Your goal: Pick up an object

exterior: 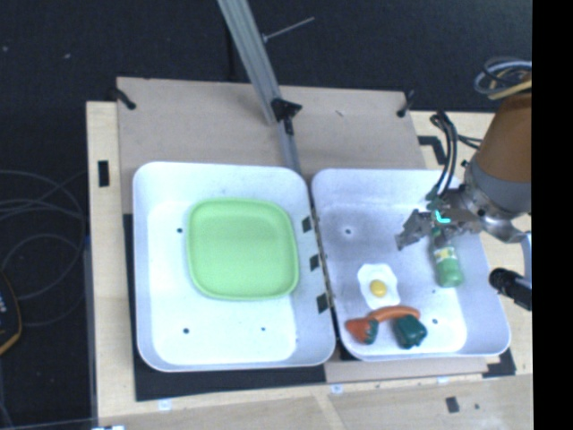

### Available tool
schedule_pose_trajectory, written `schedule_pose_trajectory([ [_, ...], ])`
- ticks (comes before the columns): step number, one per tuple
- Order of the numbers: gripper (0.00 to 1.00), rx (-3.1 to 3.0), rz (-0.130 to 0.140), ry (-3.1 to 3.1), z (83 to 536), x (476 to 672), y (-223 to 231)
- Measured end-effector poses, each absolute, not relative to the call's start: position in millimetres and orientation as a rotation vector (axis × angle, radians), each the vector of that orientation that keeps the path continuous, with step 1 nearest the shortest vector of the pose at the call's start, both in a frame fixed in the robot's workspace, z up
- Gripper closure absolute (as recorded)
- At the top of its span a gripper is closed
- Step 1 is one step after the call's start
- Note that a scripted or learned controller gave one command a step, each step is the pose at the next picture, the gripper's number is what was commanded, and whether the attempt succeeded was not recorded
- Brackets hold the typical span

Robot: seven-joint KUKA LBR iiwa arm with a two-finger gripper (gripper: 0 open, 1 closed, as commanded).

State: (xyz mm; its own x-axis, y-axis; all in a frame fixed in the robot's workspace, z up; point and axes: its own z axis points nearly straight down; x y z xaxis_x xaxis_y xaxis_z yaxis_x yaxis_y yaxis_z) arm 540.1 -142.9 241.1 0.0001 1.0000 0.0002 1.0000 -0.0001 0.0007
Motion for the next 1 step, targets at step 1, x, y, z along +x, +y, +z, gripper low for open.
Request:
schedule_pose_trajectory([
  [1, 0.0, 2.221, 0.001, 2.221, 241.2, 540.1, -142.9],
])
